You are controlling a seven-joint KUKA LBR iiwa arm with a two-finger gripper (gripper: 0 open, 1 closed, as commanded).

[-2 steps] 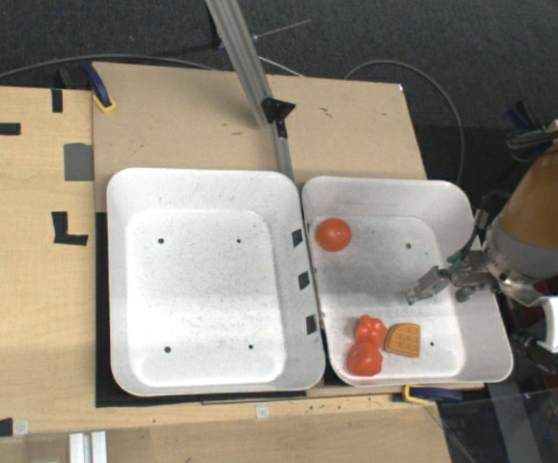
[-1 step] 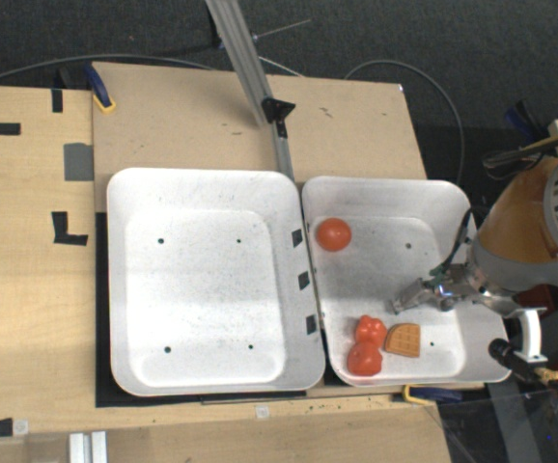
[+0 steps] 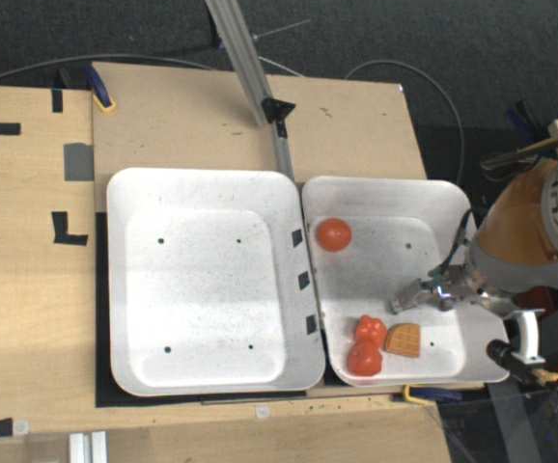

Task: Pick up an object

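We see the table bearing two bins: the left bin and the right bin. The arm reaches over the right bin's right rim, the jaws low above its floor; we cannot tell how far apart they are, and nothing shows between them. Nothing looks lifted yet, so we judge the pick undone. A ball lies near the bin's left wall with open floor around it. A pepper and waffle touch, crowded at the front rim.

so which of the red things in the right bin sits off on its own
The round red ball, alone near the top left of the right bin. The other red piece lies at the bottom edge, touching the tan waffle-like piece, nearer the hand.
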